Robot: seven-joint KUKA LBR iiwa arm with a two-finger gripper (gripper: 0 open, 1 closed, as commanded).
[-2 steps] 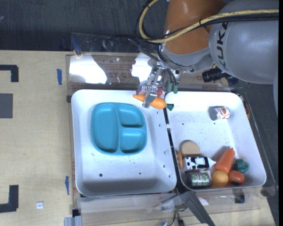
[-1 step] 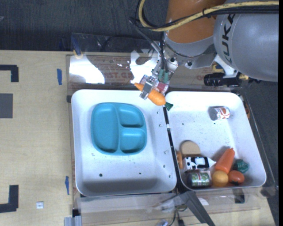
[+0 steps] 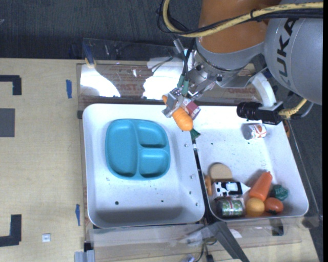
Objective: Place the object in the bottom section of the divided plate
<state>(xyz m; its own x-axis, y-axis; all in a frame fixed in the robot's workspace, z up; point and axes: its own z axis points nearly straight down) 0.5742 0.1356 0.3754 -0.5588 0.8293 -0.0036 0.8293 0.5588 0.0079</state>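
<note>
A small orange carrot (image 3: pixel 183 119) is seen pinched between the fingers of the gripper (image 3: pixel 178 106), with its green top (image 3: pixel 195 133) pointing down toward the near right. The carrot is held up above the far edge of the bench's middle, where the left bin (image 3: pixel 97 204) and the right bin (image 3: pixel 294 153) meet. The grey arm (image 3: pixel 297 46) with its orange band (image 3: pixel 230 15) is seen reaching in from the far right.

A blue divided plate (image 3: pixel 137 148) is laid flat in the left bin, toward its far half; three sections are formed in it, one large at the left and two smaller at the right. The carrot is held to the far right of the plate, apart from it and not over any section.

In the right bin a small can (image 3: pixel 254 131) is found lying near the far right side. Along the near wall a cluster is gathered: a tan round piece (image 3: pixel 220 171), a black-and-white patterned item (image 3: pixel 227 188), a dark can on its side (image 3: pixel 229 206), a second, larger carrot (image 3: pixel 261 185), a yellow-orange fruit (image 3: pixel 254 206), a red item (image 3: pixel 273 204) and a dark green piece (image 3: pixel 280 193), most of them touching their neighbours
</note>
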